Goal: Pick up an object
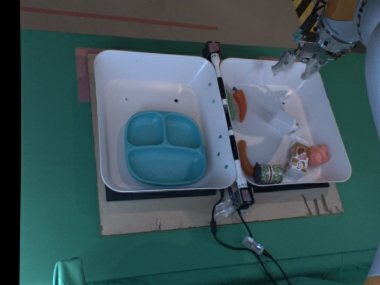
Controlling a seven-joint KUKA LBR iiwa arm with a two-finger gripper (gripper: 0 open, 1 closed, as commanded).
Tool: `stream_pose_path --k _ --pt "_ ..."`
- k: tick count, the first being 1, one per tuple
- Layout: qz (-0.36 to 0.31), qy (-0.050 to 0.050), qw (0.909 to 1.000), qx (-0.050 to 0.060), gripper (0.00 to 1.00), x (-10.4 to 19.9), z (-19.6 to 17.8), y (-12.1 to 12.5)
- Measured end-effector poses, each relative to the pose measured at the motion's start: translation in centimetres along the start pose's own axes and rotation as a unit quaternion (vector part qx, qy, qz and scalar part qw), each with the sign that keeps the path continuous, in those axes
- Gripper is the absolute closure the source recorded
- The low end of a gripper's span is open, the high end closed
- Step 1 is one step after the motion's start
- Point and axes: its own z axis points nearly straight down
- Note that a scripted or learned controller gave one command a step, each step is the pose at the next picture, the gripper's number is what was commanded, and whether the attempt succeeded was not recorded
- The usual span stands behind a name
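Right bin (329, 123): carrot (240, 104), white box (283, 122), sausage (243, 157), can (268, 173), carton (298, 159); gripper (297, 66) above its far rim, jaws open, holding nothing; left bin (119, 70): blue tray (165, 149)

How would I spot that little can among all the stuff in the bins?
Look in the right bin, the one beside the bin holding the blue divided plate. Along its near edge lies a small can on its side, between an orange sausage-shaped toy and a small carton. It alone has a dark end and a green label.
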Motion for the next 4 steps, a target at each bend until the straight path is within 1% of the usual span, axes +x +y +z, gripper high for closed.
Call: stream_pose_path --k 1,2,3,4 --pt "-0.001 -0.001 1.0000 -0.005 0.00 -0.2 -2.1 1.8" --pt "0.000 -0.006 0.9999 -0.013 1.00 -0.3 -4.1 2.0" --pt "0.001 -0.006 0.9999 -0.013 0.00 -0.4 -4.1 2.0" --pt "0.002 -0.010 0.9997 -0.021 1.00 -0.5 -6.1 2.2"
